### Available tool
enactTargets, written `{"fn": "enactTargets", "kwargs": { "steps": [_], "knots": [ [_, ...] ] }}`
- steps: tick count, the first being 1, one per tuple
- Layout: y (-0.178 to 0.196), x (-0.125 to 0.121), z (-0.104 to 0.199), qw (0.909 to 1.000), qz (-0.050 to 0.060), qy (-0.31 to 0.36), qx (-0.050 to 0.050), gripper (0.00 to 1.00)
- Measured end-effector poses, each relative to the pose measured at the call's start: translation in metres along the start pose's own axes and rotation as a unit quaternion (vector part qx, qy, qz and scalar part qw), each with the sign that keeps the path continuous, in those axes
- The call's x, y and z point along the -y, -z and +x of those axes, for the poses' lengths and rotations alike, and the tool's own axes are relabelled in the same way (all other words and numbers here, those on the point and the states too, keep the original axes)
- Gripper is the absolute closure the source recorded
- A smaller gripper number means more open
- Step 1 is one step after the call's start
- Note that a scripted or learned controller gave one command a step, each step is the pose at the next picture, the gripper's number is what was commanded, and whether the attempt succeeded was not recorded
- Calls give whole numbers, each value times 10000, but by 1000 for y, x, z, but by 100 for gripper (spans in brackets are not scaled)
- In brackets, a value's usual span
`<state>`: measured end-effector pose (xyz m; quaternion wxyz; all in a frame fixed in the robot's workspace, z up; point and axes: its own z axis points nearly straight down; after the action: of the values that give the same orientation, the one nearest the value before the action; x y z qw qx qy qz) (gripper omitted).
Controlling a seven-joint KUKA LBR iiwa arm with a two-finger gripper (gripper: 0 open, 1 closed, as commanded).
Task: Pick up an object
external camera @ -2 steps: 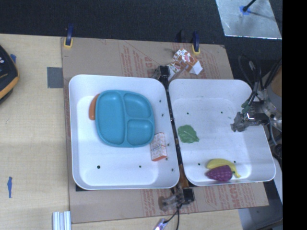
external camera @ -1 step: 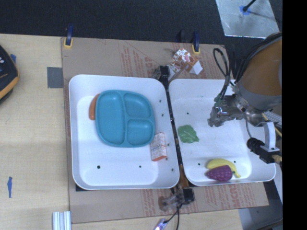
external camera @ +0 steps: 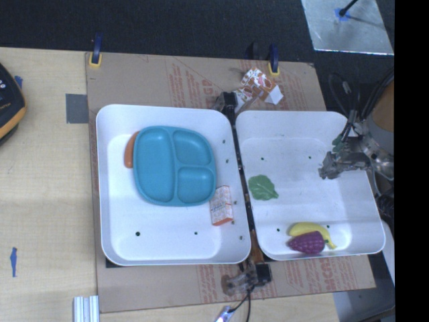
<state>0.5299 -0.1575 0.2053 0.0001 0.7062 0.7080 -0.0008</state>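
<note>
I see my tool [external camera: 330, 168] over the right white bin [external camera: 295, 136], I cannot tell its grip, and the flat green leaf toy [external camera: 262, 187] waits unpicked.

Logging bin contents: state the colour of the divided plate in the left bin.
The divided plate is light blue, a plain turquoise shade with no pattern; the camera view shows it clearly.

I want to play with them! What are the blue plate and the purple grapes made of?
The blue plate looks like smooth, hard plastic: one even colour with moulded sections. The purple grapes look like a toy, probably plastic or rubber, bumpy and evenly coloured; hard to tell which.
</note>
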Motion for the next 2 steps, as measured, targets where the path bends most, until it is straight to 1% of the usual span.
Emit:
{"fn": "enactTargets", "kwargs": {
  "steps": [1,2],
  "knots": [
    [-9,34,42,10000,16,14,-6,100],
    [1,34,41,10000,26,28,-7,100]
  ]
}}
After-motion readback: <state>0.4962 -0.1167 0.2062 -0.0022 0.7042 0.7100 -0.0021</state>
